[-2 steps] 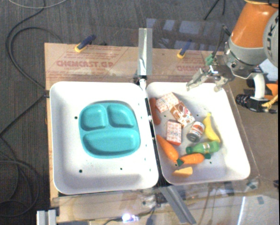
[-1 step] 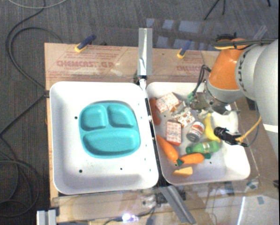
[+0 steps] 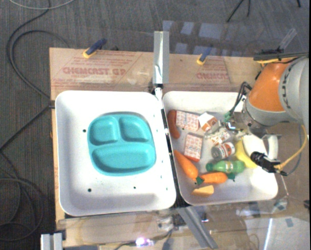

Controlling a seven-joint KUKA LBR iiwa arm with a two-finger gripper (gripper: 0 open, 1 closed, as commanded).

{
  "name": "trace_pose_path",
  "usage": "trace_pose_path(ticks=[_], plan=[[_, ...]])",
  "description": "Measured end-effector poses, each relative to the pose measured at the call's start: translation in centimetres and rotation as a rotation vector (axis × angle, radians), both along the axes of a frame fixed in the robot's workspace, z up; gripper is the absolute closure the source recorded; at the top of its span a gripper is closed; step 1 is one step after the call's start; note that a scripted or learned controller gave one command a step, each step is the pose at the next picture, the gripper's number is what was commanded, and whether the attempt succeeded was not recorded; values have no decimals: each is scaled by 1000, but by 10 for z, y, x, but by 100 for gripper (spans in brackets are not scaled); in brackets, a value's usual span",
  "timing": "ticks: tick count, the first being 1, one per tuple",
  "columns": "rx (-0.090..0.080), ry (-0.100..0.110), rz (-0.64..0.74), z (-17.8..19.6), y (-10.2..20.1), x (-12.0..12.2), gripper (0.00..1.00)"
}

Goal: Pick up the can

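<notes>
Seemingly unlifted, the can (image 3: 223, 150) lies mid-bin in the right bin (image 3: 259, 192), the gripper (image 3: 229, 123) just above it toward the far edge.

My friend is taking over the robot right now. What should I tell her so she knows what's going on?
Gripper: low in the right bin, just above the can; whether it is open is unclear.
Can: lying on its side in the right bin among toy food, by a green bottle and carrots.
Left bin: holds a teal tray.
Done: arm has reached the can's area.
Left: grasp the can and lift it.
</notes>
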State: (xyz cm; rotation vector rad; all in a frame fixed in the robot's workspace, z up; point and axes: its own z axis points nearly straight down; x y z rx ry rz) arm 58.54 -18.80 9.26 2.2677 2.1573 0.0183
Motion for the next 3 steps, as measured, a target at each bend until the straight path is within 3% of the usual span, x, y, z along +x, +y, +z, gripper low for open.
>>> trace_pose_path(ticks=[1,2,3], plan=[[2,-1,1,10,1,1,100],[0,19,-93,134,21,-67,100],[3,20,-574,135,49,-66,100]])
